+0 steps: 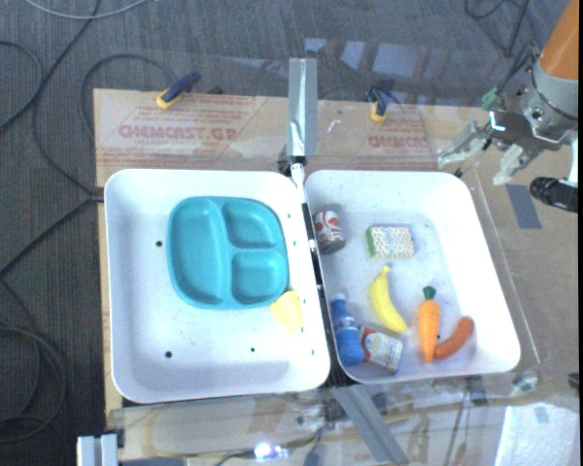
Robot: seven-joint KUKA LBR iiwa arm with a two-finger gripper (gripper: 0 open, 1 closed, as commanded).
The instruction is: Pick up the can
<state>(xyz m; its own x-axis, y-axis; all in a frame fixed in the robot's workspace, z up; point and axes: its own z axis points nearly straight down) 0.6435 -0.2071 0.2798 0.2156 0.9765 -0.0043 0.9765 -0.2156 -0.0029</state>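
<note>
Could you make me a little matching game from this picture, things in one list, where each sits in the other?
Things:
1. can
2. blue tray
3. carrot
4. gripper

Places:
A. in the left bin
B. above the right bin's far right corner
C. right bin, by the wall shared with the left bin, at the far end
D. right bin, near side, between the banana and a sausage-like piece

Pairs: 1-C, 2-A, 3-D, 4-B
</note>
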